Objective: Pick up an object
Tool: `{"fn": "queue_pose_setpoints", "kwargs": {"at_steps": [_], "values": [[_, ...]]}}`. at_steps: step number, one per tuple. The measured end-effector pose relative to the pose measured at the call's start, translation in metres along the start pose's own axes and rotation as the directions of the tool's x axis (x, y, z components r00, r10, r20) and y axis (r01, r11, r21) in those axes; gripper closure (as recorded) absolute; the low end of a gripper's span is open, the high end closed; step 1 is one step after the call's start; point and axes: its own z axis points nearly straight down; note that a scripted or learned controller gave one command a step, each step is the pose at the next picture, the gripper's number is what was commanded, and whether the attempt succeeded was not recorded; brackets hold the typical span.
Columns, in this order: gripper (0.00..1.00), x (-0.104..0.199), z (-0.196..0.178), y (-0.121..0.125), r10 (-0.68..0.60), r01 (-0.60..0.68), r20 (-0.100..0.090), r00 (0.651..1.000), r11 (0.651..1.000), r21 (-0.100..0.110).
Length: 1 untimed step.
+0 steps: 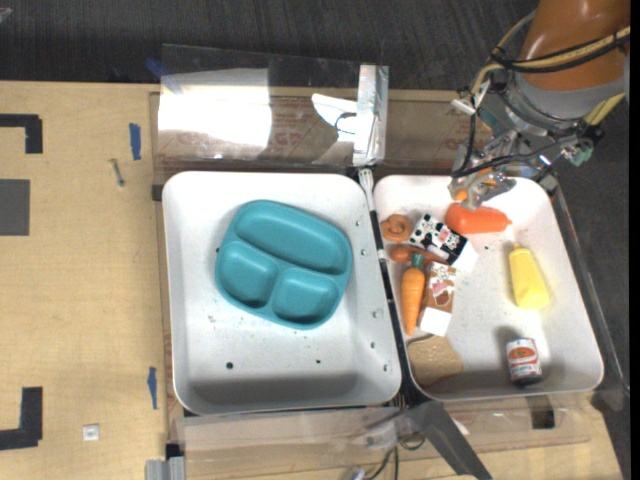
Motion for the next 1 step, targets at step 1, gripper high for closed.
{"fn": "queue_pose_setpoints", "kwargs": {"at_steps": [1], "values": [[1.0,-0.019,-0.0066,0.0383,-0.027,0.027,0.001,1.0,1.0,0.001]]}}
